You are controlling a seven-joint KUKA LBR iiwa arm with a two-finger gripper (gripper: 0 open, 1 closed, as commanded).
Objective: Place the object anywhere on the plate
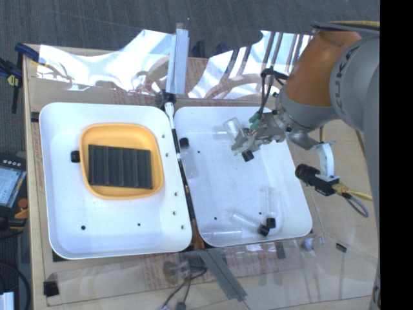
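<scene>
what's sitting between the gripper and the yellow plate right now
In the camera view, bare white floor of the right bin, then the two bins' adjoining rims with a small clear vial beside them, lie between the gripper and the plate.

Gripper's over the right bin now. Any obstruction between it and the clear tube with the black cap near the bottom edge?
Probably reachable. The tube lies in the open on the right bin floor, below the gripper, with nothing stacked on it. Another clear tube lies close beside it, which may crowd the jaws.
</scene>
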